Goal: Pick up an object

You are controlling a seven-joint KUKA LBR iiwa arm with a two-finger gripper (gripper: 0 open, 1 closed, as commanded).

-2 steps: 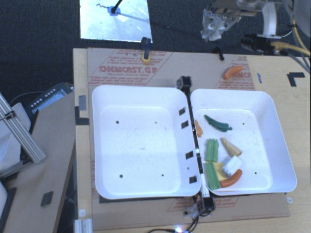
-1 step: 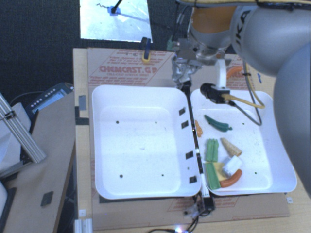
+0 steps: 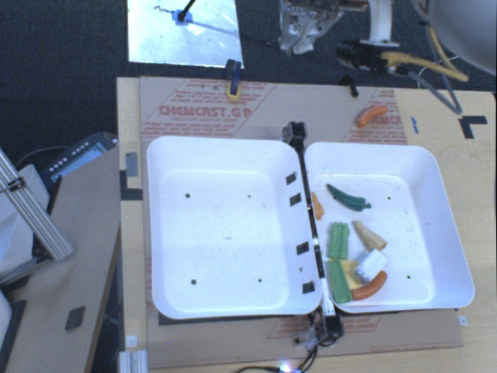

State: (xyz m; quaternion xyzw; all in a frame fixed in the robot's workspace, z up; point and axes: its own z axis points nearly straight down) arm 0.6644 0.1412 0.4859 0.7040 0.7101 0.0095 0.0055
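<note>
The right bin [image 3: 435, 208] holds several small objects. A dark green pepper [image 3: 347, 198] lies near its middle, with a small orange piece [image 3: 317, 206] by the left wall. Lower down are two green ribbed pieces [image 3: 338, 240] [image 3: 337, 280], a tan cone [image 3: 370, 236], a white block [image 3: 371, 264] and an orange sausage [image 3: 369, 286]. My gripper [image 3: 299, 28] hangs high at the top of the view, beyond the bins' far edge and well away from all of them. Nothing is seen hanging from it.
The left bin [image 3: 225, 231] sits beside the right one, joined at a black-clipped seam [image 3: 299, 200]. An orange object [image 3: 372, 116] lies on the board behind the right bin. A yellow-blue clamp [image 3: 233, 80], a shiny plate [image 3: 185, 22] and cables [image 3: 404, 57] are at the back.
</note>
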